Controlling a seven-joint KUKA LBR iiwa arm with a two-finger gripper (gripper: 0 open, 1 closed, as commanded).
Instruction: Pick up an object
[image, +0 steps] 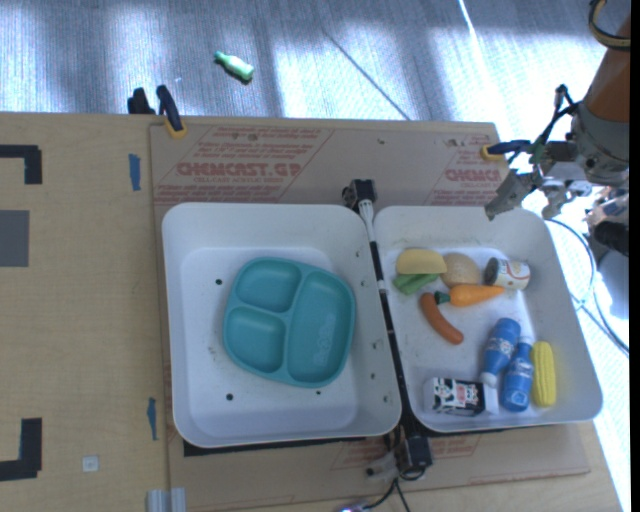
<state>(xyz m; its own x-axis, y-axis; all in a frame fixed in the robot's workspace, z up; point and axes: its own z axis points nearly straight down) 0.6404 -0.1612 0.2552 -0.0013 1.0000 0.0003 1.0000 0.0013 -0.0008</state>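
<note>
From above, the gripper (522, 198) hangs over the far right corner of the right bin (570, 300), fingers spread and holding nothing. In that bin lie a carrot (476, 295), corn (543, 373) and two blue bottles (508, 362). The left bin (190, 300) holds a teal tray (290, 322).

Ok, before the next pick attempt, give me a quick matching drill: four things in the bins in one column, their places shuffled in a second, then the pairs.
Things:
1. teal divided plastic plate
2. yellow toy corn cob
3. black-and-white toy carton
4. orange toy carrot

Places:
A. right bin, by its right wall
B. left bin, middle
C. right bin, upper middle, among the play food
D. right bin, near front edge

Pairs: 1-B, 2-A, 3-D, 4-C
</note>
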